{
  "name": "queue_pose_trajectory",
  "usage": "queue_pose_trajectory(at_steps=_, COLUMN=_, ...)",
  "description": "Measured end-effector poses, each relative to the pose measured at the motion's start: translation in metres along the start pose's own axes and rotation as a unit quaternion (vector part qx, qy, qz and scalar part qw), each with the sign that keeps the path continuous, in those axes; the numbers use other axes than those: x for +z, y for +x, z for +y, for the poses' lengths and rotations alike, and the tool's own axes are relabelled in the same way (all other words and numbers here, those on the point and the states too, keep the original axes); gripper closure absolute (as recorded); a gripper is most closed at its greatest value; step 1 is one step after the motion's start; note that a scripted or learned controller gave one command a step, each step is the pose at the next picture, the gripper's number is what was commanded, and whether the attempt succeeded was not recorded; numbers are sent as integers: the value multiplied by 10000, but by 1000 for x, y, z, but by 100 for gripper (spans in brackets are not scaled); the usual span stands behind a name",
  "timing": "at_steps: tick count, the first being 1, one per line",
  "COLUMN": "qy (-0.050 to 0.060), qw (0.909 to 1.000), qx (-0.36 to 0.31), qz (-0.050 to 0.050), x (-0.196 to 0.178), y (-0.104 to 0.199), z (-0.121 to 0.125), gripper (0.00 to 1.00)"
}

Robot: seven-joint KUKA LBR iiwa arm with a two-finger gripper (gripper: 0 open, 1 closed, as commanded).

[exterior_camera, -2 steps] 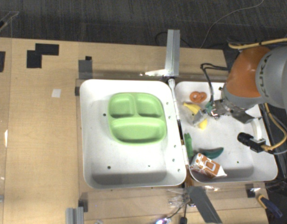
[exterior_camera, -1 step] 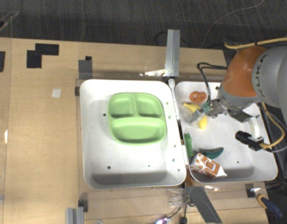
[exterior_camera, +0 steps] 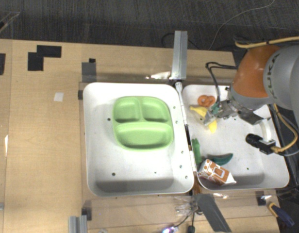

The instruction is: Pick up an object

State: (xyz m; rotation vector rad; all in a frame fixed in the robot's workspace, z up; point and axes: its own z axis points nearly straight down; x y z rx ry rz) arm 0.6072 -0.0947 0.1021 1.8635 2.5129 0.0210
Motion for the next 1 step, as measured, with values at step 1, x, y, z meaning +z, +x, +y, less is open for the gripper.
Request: queue_pose_trajectory(at_steps=1, qy=71, qw=10000, qx=59, qz=7, x=-82, y=49, z=55, gripper=100)
